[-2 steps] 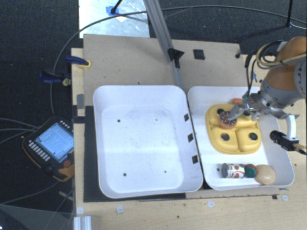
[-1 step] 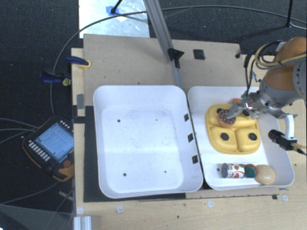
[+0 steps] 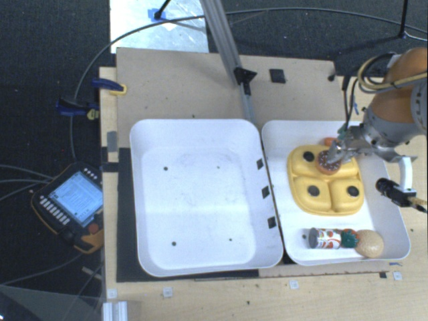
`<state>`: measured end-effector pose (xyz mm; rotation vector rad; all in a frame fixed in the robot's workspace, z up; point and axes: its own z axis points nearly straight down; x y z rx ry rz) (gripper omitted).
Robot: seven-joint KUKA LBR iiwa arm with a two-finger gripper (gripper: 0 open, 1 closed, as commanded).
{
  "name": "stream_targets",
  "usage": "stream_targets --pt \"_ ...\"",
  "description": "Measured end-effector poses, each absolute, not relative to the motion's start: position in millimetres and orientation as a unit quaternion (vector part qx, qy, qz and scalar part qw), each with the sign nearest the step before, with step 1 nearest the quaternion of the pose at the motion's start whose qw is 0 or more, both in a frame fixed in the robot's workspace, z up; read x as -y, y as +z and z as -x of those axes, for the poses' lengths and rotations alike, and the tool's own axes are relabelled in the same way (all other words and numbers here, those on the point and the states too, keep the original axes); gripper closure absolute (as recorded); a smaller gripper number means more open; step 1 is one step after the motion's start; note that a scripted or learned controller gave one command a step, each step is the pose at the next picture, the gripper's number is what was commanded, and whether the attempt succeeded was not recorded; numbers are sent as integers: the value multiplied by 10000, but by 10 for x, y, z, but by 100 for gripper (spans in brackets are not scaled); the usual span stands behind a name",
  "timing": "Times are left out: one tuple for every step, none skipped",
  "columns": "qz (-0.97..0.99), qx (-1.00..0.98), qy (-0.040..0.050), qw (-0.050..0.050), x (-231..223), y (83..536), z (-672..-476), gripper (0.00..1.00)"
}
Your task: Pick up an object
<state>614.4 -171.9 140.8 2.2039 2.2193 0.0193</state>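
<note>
The right bin (image 3: pixel 281 199) holds a yellow moulded tray-like object (image 3: pixel 326 182) with dark dots on its bumps. A small tube (image 3: pixel 330 239) with a red and white label and a green end lies near the bin's front wall, beside a tan rounded lump (image 3: pixel 369 243). My gripper (image 3: pixel 332 157) reaches in from the right and sits low over the back of the yellow object, at a brownish ring-shaped thing (image 3: pixel 328 162). A small orange bit (image 3: pixel 329 141) shows just behind it.
The left bin (image 3: pixel 194 192) stands beside the right one, with black clips (image 3: pixel 265 192) along the shared wall. A metal pole (image 3: pixel 224 39) slants over the bench's back. A handheld pendant (image 3: pixel 72 202) lies off the bench to the left.
</note>
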Motion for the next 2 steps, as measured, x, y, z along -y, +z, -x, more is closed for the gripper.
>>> stream_targets --pt "-7050 -7092 19 32 1674 2047 -6150 100" --pt "-7049 -7092 22 36 1676 2597 -6168 100"
